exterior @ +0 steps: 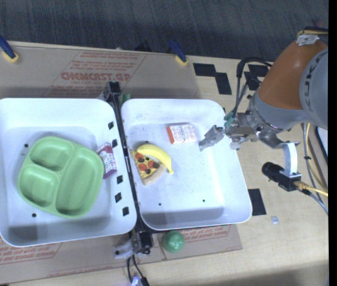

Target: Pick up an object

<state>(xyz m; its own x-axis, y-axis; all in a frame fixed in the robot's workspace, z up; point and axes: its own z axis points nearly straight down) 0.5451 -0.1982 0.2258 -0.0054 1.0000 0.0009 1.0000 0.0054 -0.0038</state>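
In the camera view, the pincer (211, 137) is seen over the right bin (231, 186), near its right wall; whether it is spread or closed cannot be told. A banana (156, 157), a pizza slice (147, 169) and a small carton (182, 133) lie toward the bin's left wall, apart from the pincer.

My single fixed camera looks down at a slant over the bench (275, 231), framing both white bins (13, 231) fully.
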